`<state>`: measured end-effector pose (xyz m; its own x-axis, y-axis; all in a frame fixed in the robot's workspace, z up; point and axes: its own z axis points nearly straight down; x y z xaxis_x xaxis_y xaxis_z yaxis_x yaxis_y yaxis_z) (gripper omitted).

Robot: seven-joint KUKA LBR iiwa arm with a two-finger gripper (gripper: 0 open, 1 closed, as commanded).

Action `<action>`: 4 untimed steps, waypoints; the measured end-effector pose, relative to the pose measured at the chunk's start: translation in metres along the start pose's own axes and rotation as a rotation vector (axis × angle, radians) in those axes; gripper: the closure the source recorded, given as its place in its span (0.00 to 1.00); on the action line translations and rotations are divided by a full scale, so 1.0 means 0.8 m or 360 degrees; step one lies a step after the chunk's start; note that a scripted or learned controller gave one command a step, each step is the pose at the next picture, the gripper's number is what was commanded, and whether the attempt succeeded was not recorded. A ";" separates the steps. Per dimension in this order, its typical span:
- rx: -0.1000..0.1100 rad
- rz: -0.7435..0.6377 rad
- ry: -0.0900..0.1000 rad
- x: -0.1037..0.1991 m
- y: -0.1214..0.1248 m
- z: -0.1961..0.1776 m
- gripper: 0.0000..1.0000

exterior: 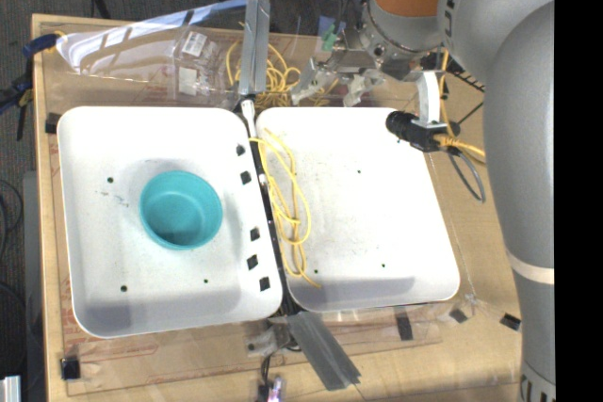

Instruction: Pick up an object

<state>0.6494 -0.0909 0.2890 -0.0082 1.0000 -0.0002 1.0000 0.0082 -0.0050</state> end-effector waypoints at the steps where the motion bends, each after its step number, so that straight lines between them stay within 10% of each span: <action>1: 0.0003 0.0006 0.0000 0.001 -0.034 0.163 0.00; 2: 0.0001 0.0020 0.0003 -0.039 -0.143 0.249 0.00; 3: -0.0004 -0.0093 0.0001 -0.038 -0.054 0.247 0.00; 4: -0.0025 -0.0180 -0.0026 -0.027 -0.077 0.241 0.00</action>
<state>0.5870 -0.1133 0.0968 -0.1211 0.9925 -0.0170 0.9926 0.1213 0.0095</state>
